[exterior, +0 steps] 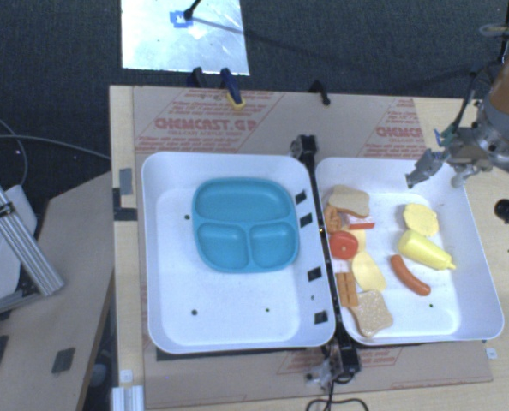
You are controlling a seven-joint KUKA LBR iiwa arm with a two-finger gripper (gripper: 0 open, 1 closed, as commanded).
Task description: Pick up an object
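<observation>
In the left bin — a blue tray; right bin — toy foods.

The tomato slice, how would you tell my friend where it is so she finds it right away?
Look at the right white bin, the one full of toy food, not the one holding the blue plate. Go to its left side, near the divider between the bins, just below the bread slice. The tomato slice is the single round, bright red piece there; the sausage is red too, but long.

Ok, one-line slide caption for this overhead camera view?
Gripper above the right bin's far edge, toy food inside; blue divided plate in the left bin.
</observation>
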